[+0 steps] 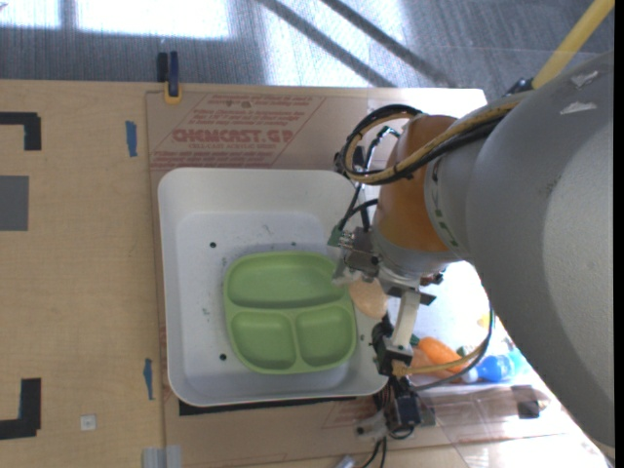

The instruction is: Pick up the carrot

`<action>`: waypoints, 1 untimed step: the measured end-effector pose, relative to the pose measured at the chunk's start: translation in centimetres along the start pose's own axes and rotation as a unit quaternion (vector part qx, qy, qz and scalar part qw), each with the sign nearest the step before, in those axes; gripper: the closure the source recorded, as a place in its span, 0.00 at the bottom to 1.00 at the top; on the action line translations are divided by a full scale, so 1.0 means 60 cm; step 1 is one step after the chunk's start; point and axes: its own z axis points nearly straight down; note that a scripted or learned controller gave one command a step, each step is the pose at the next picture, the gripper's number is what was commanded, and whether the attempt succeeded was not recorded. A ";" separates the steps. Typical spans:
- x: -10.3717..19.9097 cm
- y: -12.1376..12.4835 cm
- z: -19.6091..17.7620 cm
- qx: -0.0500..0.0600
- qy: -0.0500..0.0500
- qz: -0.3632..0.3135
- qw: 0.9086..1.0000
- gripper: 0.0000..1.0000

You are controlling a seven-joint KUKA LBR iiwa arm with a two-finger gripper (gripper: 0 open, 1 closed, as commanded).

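Carrot [437,352] lies in the right bin [458,298], close to that bin's left wall and toward the worktop's near edge, with a blue thing [497,367] just beside it. Its long axis runs roughly along that near edge, tilted a little. Part of it is hidden behind the robot's own fittings, so which end is the tip cannot be told.

The gripper [359,269] hangs over the right edge of the left bin [185,261], beside the green divided plate [290,310]. Whether the jaws are open or closed cannot be told. The carrot is not between them, so the step in hand looks like the approach. The next move likely calls for shifting toward the near edge until over the carrot, turning the jaws across its long axis, then descending.
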 end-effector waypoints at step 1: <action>0.005 0.016 0.002 -0.013 0.009 0.306 0.952 1.00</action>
